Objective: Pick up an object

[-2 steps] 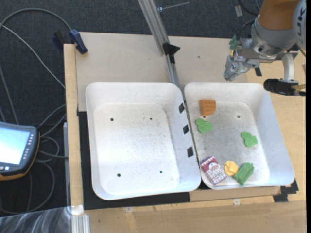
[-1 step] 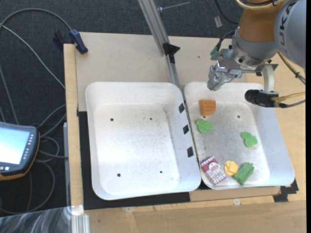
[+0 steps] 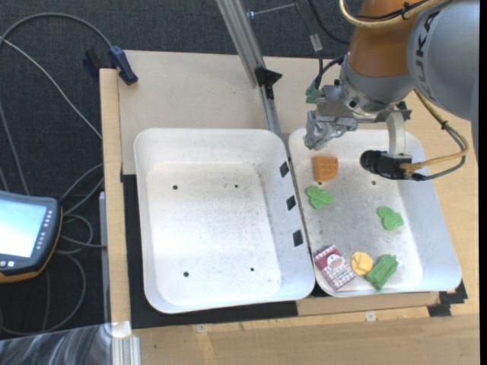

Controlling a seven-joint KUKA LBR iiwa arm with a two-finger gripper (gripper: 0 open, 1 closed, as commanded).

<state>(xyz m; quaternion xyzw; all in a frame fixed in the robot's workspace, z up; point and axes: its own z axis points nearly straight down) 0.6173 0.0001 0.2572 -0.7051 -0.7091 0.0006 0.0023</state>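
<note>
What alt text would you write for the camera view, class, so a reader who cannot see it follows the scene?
A grey and orange robot arm holds its gripper just above an orange block at the back of the right white bin. That bin also holds three green pieces, a yellow piece and a small red packet, beside the left white bin.

Speckled matt white bins (image 3: 205,204) on pale wooden bench (image 3: 190,90)

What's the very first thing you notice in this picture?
The big grey and orange robot arm at the top right, with its claw hanging just above an orange block in the right bin. Little green toys, a yellow one and a red and white packet lie scattered in that bin too.
</note>
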